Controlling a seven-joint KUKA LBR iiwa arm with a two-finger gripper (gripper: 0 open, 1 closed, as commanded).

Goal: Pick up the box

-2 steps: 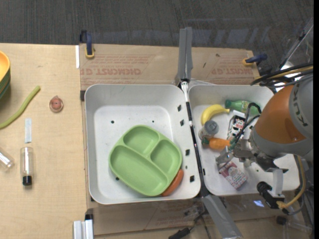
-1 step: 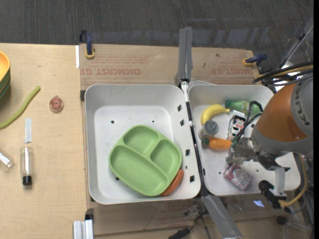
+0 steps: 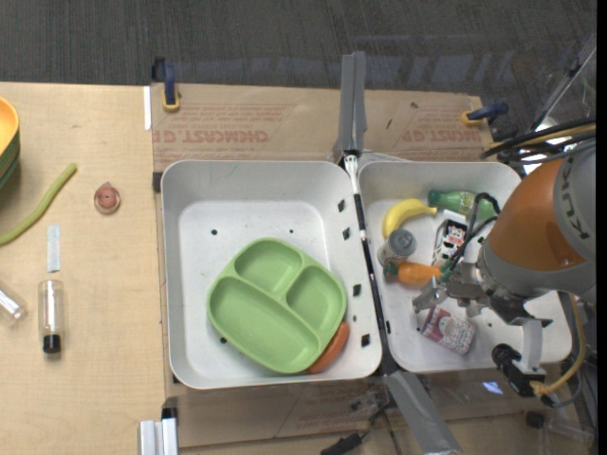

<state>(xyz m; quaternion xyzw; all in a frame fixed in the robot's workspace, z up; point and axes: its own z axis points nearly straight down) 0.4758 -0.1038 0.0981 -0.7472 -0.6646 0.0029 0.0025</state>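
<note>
Claw [image 3: 438, 297] low in right bin [image 3: 503, 356], box [image 3: 452, 238] upright-long just at 1 o'clock of it, touching unclear, grip state impossible to tell.

Single fixed camera overhead, slanted down onto both bins [image 3: 171, 254].

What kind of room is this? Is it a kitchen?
Probably not a kitchen, more likely a robot lab. A grey and orange robot arm reaches over two white bins on a bench, cardboard is clamped behind them, and toy-like things such as a banana and a green plate lie inside.
</note>
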